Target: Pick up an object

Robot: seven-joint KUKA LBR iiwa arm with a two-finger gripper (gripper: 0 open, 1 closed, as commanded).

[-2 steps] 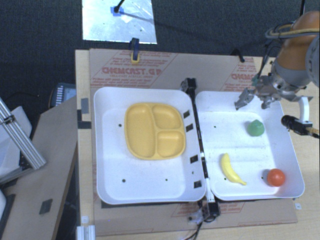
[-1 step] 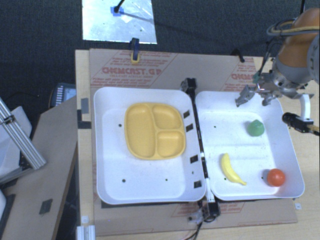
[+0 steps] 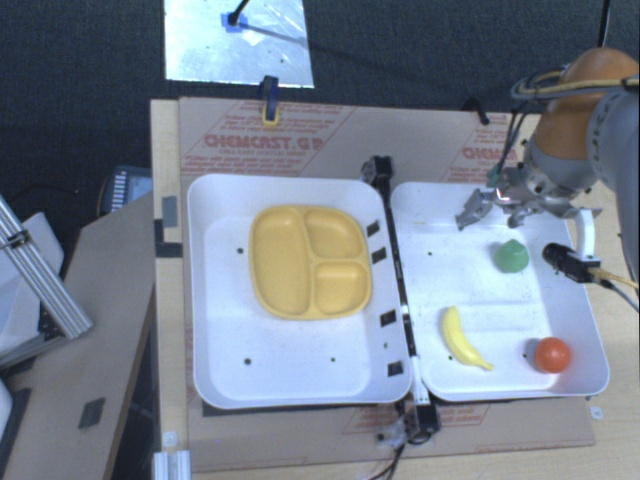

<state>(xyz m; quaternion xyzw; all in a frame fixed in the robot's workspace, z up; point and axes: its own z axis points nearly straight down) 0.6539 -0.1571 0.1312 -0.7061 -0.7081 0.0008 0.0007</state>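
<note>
Right white bin: pincer spread open, holding nothing; green ball sits just below-right of it.

Even, bright overhead light; soft shadows, slight blur, mild glare.

dark carpet behind cardboard-topped bench

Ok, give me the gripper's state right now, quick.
Gripper: open, holding nothing, above the right bin, up and to the left of the green object.
</note>
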